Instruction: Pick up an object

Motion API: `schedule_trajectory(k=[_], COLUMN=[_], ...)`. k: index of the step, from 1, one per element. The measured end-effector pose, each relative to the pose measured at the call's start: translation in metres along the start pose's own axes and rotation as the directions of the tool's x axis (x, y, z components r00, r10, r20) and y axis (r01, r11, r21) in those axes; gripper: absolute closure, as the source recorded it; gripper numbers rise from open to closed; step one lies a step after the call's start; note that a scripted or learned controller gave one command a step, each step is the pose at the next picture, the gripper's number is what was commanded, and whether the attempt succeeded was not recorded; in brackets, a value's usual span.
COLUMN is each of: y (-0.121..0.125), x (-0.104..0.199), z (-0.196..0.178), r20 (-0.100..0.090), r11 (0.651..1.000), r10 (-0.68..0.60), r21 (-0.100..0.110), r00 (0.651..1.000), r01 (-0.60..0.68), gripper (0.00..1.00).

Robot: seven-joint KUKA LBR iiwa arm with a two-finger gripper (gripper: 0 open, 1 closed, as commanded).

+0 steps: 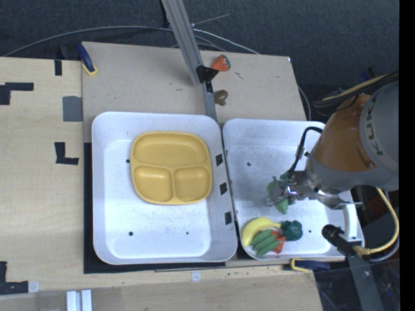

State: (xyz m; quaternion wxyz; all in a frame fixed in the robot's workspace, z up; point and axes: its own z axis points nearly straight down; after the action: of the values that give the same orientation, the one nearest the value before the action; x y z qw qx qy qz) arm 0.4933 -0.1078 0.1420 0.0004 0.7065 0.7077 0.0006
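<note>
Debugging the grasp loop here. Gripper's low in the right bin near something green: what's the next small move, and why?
Probably a short, slow lift straight up to test the grasp. The gripper sits low in the right bin at a small green object, but the view is too blurred to show whether the object is actually held. The banana and other toy food lie apart, nearer the front wall.

You see a yellow divided plate (pixel 172 168) in a white bin (pixel 110 193), plus a yellow banana (pixel 258 226) beside green toys (pixel 291 229).
</note>
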Motion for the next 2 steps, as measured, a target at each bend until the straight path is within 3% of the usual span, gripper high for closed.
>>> schedule_trajectory(k=[2], y=[-0.004], x=[0.015], z=[-0.116], r20=[0.001], r11=[1.000], r10=[-0.001], r21=[-0.003], r00=[1.000], r01=[0.001], gripper=[1.00])
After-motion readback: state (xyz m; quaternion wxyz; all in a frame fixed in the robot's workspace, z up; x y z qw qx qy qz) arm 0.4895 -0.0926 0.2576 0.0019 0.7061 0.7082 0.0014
